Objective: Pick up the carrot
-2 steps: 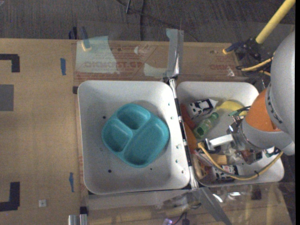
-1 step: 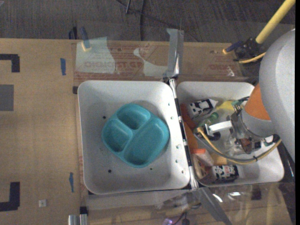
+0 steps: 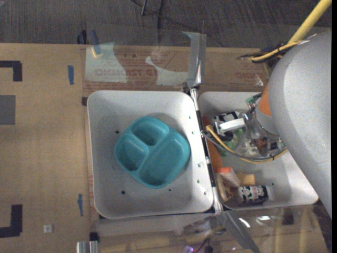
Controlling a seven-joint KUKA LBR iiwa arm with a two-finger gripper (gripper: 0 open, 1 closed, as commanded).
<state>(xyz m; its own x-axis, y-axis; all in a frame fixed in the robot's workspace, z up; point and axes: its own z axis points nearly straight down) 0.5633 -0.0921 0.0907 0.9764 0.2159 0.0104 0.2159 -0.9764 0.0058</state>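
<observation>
arm [image 3: 308, 104]: cut off at right edge | tool [image 3: 247, 136]: fingertips hidden among clutter | carrot [image 3: 213, 154]: partly hidden

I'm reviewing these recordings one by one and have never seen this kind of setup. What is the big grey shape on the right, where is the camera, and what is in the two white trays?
The one picture comes from a camera fixed above the bench, looking down at a slant. The big grey shape is a robot arm with an orange band, reaching in from the right; its two-finger gripper is lowered into the right shallow white bin. Wires and parts hide its fingers, so I cannot tell whether it holds anything. That bin holds a small clutter: an orange carrot-like piece by the bin's left wall, a small black-and-white patterned item near the front, and other things too jumbled to name. The left white bin holds a teal divided plastic plate with three compartments.
</observation>
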